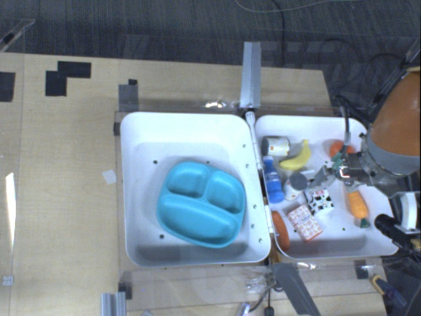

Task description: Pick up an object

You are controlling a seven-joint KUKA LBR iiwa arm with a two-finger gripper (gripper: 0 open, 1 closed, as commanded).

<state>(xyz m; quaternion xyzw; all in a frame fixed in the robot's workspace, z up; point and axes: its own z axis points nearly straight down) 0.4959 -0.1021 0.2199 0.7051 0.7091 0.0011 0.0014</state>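
Camera view: gripper (331,172) hangs low in the right bin (355,242) at centre-right of frame, apparently above a black-and-white patterned cube (321,201) beside the banana (297,157); finger state cannot be told.

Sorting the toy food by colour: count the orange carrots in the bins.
1 that I can tell: an orange carrot in the right bin, near its right side. Another orange item sits partly hidden behind the arm.

Pale wooden bench (59,196) with black tape patches (66,76), dark grey carpet (131,12) beyond, cable (283,5) trailing
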